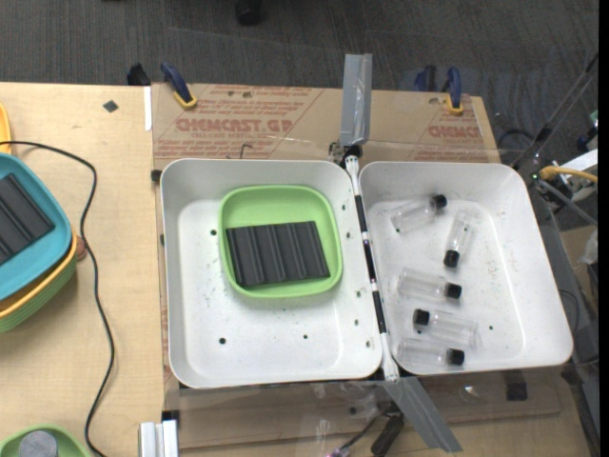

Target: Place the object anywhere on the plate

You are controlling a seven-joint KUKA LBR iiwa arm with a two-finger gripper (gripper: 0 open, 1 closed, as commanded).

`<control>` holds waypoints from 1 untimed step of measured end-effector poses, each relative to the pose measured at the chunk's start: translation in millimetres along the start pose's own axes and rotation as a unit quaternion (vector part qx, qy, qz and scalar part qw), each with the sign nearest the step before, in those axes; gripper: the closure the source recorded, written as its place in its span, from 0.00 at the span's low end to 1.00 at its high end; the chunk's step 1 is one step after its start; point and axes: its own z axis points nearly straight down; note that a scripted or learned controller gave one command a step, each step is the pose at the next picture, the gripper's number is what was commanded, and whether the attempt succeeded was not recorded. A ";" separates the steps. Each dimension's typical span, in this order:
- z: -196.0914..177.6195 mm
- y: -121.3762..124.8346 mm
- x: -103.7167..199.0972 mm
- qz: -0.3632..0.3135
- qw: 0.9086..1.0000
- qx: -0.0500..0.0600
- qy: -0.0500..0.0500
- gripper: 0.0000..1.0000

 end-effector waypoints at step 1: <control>21.8 -21.8 -7.4 0.002 1.000 0.000 0.000 0.00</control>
